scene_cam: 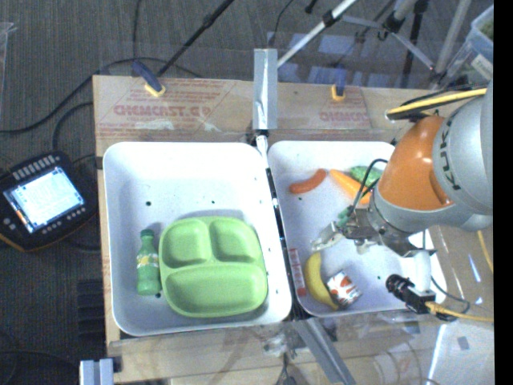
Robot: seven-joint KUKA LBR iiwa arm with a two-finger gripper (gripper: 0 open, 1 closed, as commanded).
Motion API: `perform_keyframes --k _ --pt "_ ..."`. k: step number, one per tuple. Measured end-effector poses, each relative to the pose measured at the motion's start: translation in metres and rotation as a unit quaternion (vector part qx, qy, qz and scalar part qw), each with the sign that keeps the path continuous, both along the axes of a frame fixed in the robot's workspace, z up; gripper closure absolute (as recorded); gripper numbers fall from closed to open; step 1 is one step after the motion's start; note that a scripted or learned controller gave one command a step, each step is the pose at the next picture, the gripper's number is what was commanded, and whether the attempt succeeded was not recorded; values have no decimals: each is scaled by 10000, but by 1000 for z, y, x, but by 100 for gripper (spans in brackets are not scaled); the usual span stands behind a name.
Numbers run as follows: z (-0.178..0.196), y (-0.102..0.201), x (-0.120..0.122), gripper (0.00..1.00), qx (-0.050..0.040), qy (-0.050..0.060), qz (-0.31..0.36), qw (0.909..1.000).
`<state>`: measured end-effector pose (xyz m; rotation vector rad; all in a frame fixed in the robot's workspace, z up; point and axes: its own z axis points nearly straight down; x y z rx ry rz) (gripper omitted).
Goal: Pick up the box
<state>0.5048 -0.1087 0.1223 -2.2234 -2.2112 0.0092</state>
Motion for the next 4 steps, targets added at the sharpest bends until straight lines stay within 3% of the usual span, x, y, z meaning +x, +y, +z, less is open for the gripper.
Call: perform_keyframes --k 1,2,3,4 --pt "-33 -7 -16 0 5 -91 494 9987" --pt "65 22 39 0 -17 -11 -423 9991" --pt "-32 16 116 0 -22 -32 -439 9990" --pt "-34 12 147 0 -31 -80 743 9972"
